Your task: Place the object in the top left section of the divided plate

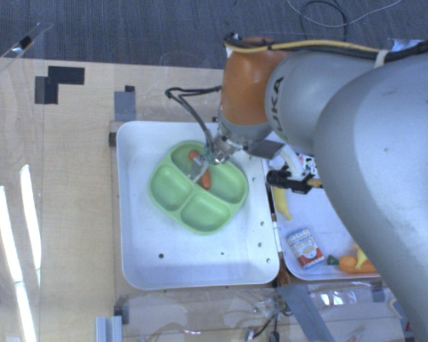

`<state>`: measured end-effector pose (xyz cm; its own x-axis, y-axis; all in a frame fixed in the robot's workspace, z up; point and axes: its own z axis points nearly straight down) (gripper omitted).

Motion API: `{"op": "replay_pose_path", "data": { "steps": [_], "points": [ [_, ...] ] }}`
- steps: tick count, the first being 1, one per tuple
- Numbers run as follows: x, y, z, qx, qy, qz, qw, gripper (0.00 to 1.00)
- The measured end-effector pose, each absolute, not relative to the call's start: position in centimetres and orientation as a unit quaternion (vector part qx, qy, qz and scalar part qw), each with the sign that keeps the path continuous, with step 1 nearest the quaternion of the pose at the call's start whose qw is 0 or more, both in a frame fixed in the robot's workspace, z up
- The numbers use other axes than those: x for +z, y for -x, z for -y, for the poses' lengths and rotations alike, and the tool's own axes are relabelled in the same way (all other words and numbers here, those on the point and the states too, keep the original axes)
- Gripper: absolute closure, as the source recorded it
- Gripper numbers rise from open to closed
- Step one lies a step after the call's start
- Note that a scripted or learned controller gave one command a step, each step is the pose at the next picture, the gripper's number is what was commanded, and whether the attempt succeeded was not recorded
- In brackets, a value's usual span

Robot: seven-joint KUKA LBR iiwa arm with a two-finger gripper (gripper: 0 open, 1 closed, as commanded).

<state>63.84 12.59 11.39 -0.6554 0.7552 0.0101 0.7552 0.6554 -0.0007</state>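
Observation:
A light green divided plate (172,188) lies in the left white bin (143,255). My gripper (202,165) hangs over the plate's upper middle, at the end of the grey arm with its orange band (246,84). A small orange-red object (205,181) shows right under the gripper tip, near the ridge between the plate's sections. Another red patch (193,155) sits in the plate's top section just left of the tip. Whether the object is held or rests on the plate is hidden by the gripper.
The right bin (335,226) holds a yellow banana-like piece (281,204), a small printed carton (304,247) and an orange item with a green end (354,263). The arm's bulk covers most of that bin. A black cable (185,105) loops above the plate.

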Motion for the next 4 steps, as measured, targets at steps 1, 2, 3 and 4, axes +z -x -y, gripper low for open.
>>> {"op": "replay_pose_path", "data": {
  "steps": [1,2,3,4],
  "points": [
    [11.39,-63.84,-12.59,-0.0018,0.415,0.91,0.005,0.0],
    [11.39,-63.84,-12.59,-0.0018,0.415,0.91,0.005,0.0],
    [11.39,-63.84,-12.59,-0.0018,0.415,0.91,0.005,0.0],
    [11.39,-63.84,-12.59,-0.0018,0.415,0.91,0.005,0.0]
  ]
}}
